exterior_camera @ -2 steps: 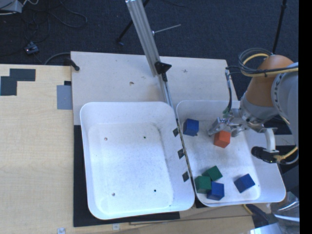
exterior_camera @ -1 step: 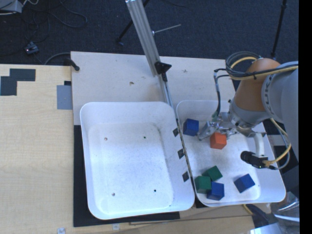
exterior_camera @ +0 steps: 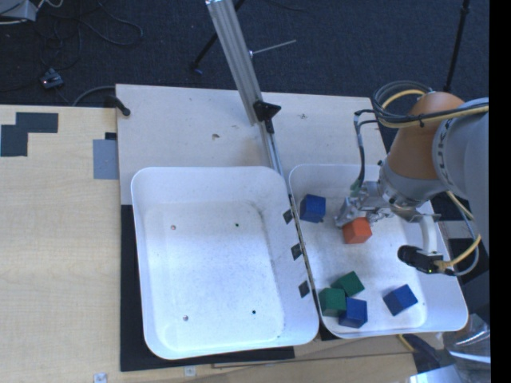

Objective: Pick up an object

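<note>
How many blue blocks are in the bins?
3, all in the right bin: one blue block near the top left, one at the bottom beside the green blocks, one further right. The arm might hide more.

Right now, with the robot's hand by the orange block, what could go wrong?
The orange block sits right below the gripper, maybe only at its edge, so it could slip away. The blue block lies close to the left and might get bumped. A swing could also knock the right bin's wall.
</note>
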Controlling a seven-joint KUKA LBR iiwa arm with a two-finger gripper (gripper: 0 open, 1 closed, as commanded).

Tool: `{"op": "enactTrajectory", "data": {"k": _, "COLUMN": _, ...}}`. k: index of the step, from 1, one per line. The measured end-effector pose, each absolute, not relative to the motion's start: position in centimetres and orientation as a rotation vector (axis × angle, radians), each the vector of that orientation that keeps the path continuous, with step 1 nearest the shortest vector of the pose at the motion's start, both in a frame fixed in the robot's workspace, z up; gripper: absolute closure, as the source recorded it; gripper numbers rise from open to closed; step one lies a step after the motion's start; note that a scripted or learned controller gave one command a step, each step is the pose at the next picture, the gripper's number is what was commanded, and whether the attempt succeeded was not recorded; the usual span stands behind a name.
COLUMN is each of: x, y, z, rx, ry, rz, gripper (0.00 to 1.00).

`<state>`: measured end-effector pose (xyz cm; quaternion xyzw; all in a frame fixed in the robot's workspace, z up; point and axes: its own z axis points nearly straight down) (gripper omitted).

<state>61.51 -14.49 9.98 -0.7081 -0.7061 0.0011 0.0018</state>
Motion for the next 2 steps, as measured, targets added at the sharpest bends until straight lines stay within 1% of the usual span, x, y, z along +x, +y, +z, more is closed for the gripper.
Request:
{"op": "enactTrajectory", "data": {"k": 1, "x": 65.1, "y": -5.7, "z": 19.6, "rx": -2.216, "ry": -2.232, "rz": -0.010, "gripper": 1.00}}
{"op": "enactTrajectory", "data": {"k": 2, "x": 60.1, "y": 2.7, "z": 18.9, "rx": -2.209, "ry": -2.222, "rz": 0.005, "gripper": 1.00}}
